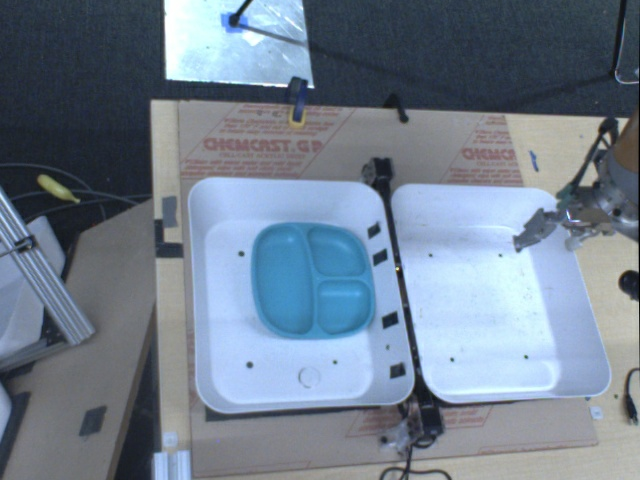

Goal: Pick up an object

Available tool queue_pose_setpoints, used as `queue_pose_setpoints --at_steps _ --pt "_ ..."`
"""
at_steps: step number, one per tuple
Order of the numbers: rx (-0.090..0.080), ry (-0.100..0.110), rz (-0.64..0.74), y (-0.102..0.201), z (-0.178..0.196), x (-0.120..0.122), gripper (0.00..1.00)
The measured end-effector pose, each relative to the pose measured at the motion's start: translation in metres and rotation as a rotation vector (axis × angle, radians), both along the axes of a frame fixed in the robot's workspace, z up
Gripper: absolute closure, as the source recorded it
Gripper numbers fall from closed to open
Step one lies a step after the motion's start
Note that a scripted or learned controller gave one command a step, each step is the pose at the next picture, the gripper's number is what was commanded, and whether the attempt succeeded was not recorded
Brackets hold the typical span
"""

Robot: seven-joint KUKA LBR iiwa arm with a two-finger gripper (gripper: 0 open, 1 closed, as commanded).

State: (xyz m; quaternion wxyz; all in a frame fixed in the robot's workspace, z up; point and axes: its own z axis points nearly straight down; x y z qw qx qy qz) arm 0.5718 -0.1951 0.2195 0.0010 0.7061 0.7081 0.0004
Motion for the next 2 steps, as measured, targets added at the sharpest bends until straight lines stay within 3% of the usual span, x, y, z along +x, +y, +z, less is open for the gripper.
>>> queue_pose_setpoints --at_steps 1,2 --pt "0.004 0.014 -0.004 -0.011 -0.134 -0.037 0.00" --pt "-0.001 -0.002 -0.002 -0.011 -0.115 -0.031 1.00"
